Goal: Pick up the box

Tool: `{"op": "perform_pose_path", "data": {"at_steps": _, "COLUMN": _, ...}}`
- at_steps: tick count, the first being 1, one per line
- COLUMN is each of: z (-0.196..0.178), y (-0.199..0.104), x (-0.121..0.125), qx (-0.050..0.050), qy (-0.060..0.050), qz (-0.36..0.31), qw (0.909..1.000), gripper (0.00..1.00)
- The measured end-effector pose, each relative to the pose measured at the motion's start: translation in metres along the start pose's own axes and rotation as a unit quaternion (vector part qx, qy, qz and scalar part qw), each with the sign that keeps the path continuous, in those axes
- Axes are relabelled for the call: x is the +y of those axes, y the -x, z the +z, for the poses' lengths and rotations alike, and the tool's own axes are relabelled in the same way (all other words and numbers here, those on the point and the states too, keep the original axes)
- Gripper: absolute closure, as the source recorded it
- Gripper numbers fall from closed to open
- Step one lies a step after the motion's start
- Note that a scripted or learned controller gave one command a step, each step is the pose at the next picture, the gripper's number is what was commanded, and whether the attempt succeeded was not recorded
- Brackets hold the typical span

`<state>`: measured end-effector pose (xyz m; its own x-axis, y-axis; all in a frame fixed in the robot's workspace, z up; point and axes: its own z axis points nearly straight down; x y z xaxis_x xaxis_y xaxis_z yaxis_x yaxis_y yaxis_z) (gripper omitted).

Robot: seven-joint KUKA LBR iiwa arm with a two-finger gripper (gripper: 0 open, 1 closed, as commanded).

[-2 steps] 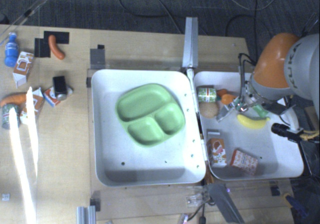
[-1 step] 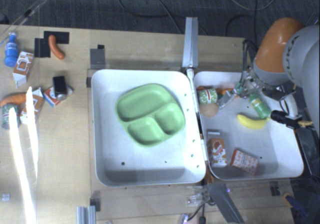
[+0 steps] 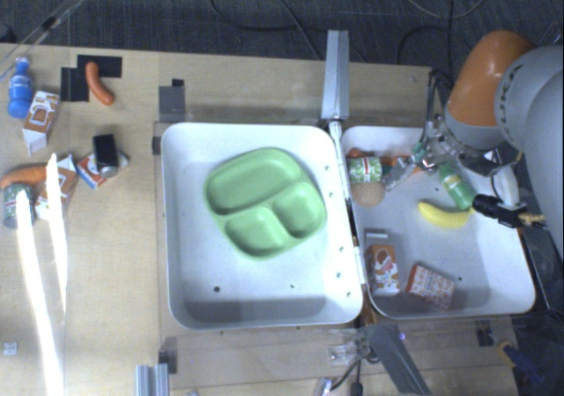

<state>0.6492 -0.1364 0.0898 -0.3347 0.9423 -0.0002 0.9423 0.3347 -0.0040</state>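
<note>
Two small boxes lie near the front of the right bin (image 3: 515, 297). One is a red-brown carton with a white picture (image 3: 382, 268). The other is a flat reddish box (image 3: 432, 286), lying at a slant to its right. My gripper (image 3: 414, 163) hangs over the back of the same bin, beside a green-labelled can (image 3: 364, 167) and well behind both boxes. Nothing shows in its grasp. The grey arm with its orange band (image 3: 485, 77) comes in from the upper right.
The right bin also holds a banana (image 3: 443, 215), a green bottle (image 3: 456, 189) and a brown round item (image 3: 370, 195). A green divided plate (image 3: 264, 202) lies in the left bin (image 3: 185, 288). Loose items sit on the bench at the far left (image 3: 53, 147).
</note>
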Motion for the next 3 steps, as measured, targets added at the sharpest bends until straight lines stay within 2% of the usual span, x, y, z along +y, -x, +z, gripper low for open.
{"op": "perform_pose_path", "data": {"at_steps": 1, "z": 0.001, "y": -0.036, "x": -0.047, "qx": -0.003, "qy": 0.007, "qz": -0.009, "qw": 0.9999, "gripper": 0.00}}
{"op": "perform_pose_path", "data": {"at_steps": 2, "z": -0.097, "y": -0.065, "x": -0.011, "qx": -0.002, "qy": 0.006, "qz": -0.025, "qw": 0.9997, "gripper": 0.00}}
{"op": "perform_pose_path", "data": {"at_steps": 3, "z": -0.005, "y": -0.070, "x": -0.074, "qx": 0.000, "qy": 0.003, "qz": 0.066, "qw": 0.9978, "gripper": 0.00}}
